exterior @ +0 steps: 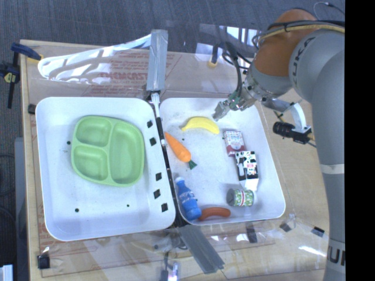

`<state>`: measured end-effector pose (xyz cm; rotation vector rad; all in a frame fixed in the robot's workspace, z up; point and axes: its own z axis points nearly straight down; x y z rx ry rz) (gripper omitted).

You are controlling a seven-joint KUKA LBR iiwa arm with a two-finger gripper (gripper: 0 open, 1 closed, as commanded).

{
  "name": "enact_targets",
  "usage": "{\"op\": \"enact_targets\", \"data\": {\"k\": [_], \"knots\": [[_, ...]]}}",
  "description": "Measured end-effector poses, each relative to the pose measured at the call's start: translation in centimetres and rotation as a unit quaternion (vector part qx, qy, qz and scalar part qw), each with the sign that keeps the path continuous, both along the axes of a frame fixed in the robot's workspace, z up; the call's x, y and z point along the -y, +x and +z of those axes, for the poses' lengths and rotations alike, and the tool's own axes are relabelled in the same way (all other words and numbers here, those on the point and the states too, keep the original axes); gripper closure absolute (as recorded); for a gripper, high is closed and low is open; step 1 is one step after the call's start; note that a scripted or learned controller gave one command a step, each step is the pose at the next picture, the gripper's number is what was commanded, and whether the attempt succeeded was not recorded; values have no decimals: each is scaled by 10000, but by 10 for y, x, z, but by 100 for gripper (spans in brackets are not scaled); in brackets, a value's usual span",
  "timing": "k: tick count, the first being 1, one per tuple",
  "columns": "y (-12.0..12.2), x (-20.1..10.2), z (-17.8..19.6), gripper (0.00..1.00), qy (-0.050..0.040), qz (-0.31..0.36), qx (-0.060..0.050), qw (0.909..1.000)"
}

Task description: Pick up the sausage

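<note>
We view two shallow white plastic bins with rounded corners, side by side on a bench. The left bin (53,174) holds a pale green divided plate (108,150), matte and smooth, with three moulded compartments. The right bin (266,157) holds the remaining items. The sausage (214,213), a short, glossy reddish-brown cylinder with rounded ends, lies along the near wall of the right bin, just right of a blue bottle (187,198) with a white label band. Close to its right stands a small green-patterned can (241,197) lying on its side. Further back we note a curved yellow banana (200,124), a tapered orange carrot (178,148) with a dark green tip, a flat red-and-white packet (234,141), and a black-and-white cow-patterned carton (247,165) beside the right wall.

The grey arm with its smooth orange band (281,51) enters from the right. Its gripper (224,110) hangs over the far part of the right bin, just right of the banana and well apart from the sausage. We cannot tell how wide the claw stands, and nothing is visibly held in it.
</note>
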<state>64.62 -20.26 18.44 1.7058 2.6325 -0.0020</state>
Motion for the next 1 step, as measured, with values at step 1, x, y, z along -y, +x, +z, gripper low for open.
{"op": "enact_targets", "data": {"k": [1], "knots": [[-48, 8, -2, 100, 20, -1058, -34, 9944]]}}
